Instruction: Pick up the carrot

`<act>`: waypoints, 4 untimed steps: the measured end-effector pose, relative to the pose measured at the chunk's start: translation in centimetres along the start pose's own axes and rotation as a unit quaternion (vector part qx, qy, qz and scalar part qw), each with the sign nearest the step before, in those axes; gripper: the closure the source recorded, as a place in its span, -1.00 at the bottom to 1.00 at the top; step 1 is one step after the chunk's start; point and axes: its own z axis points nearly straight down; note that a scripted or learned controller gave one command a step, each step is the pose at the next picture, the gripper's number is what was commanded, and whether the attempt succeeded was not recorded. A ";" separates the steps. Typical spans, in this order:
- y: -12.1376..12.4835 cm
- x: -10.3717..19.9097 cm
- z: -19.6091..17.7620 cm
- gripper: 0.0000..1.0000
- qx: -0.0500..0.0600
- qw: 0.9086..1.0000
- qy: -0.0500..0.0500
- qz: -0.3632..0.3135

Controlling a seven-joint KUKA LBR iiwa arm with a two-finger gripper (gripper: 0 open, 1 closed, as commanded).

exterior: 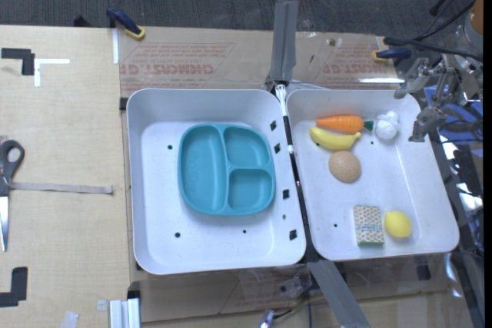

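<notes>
Arm at the far right edge, partly cut off by the frame; gripper [430, 100] sits over the upper right rim of the right bin [430, 188], metal parts tangled among dark cables, pointed roughly inward toward the bin. Whether it is apart or together I cannot tell (too cluttered and small). Nothing visible between it and the bin contents. Carrot [340, 122] lies on its side near the right bin's top edge, green end toward the right, touching or just above the banana [335, 137]. A small white object [386, 127] sits just beside the carrot's green end, between carrot and gripper. Egg [345, 167] lies below the banana; a small box [369, 225] and a lemon [397, 223] rest side by side near the bottom wall. Left bin [146, 188] holds a teal divided plate [227, 168]. Scissors [8, 180] lie on the tabletop [61, 127] at far left.
</notes>
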 end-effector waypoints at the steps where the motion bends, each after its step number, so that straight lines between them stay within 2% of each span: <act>1: 4.3 -2.2 -1.5 -1.00 0.001 0.983 0.000 0.183; 2: 7.7 -4.4 -0.3 -1.00 0.001 0.952 0.000 0.307; 3: 5.8 -4.3 8.7 -1.00 0.001 0.926 0.001 0.379; 4: 2.8 -5.6 18.0 -1.00 -0.002 0.903 -0.008 0.430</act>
